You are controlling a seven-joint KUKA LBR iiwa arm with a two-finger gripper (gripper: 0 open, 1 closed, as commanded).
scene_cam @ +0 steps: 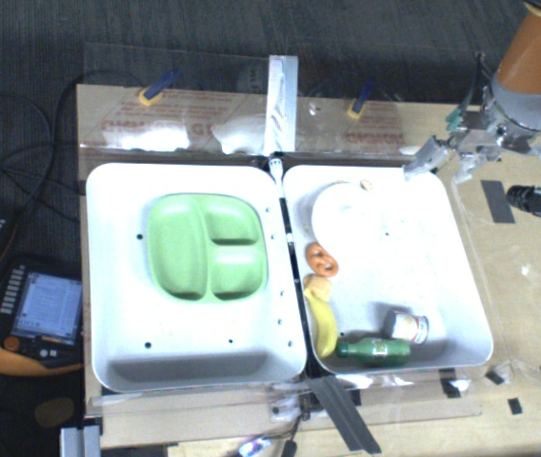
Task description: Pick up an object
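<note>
The right bin (461, 255) holds a white plate (351, 219) at its back, an orange pretzel (321, 260), a yellow banana (323, 317), a green bottle (373, 350) lying on its side, and a small can (408, 327) near the front. My gripper (442, 160) hangs over the bin's back right corner, far from these objects. Its fingers are spread apart with nothing between them.
The left bin (109, 284) holds a green divided tray (207, 246). A clear plastic sheet with clamps (204, 122) lies behind both bins. Tablets and cables (23, 293) sit off the bench to the left.
</note>
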